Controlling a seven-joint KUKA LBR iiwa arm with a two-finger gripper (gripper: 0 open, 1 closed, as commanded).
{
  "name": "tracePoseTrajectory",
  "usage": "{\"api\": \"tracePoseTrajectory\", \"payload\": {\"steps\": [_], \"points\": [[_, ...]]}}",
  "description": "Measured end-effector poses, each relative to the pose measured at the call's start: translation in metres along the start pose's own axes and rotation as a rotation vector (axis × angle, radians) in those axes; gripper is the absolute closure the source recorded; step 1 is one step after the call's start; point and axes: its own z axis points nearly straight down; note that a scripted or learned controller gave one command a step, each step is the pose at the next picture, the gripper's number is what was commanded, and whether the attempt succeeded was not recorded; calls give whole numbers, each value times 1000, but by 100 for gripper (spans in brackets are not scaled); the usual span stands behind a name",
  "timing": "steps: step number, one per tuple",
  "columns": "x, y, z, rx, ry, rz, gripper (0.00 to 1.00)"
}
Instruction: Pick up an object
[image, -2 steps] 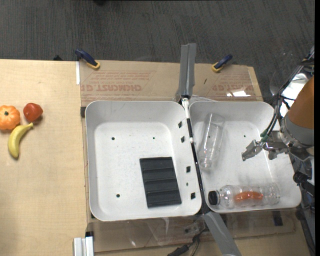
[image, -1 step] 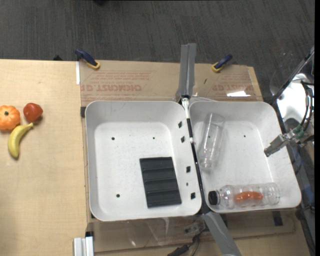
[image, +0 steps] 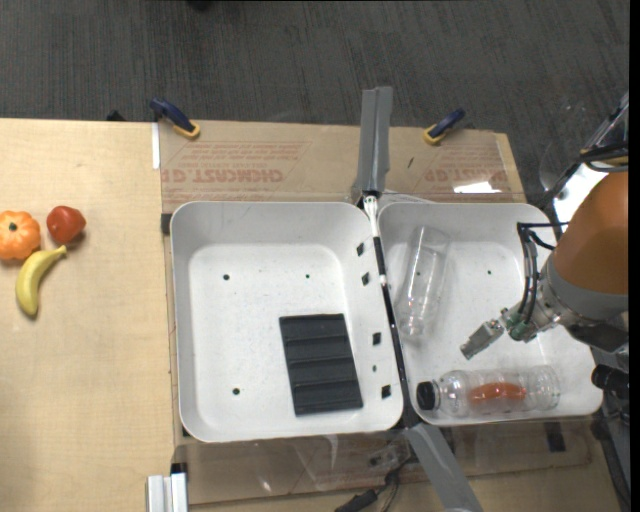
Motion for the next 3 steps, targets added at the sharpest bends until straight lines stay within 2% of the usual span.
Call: {"api": "tracePoseTrajectory", "payload": {"steps": [1, 2, 3], "points": [[-23, 76, 68, -1, -2, -82, 0], [-25, 118, 69, 1, -1, -40, 0], [-55, 57, 13, -1, -3, 4, 0]]}}
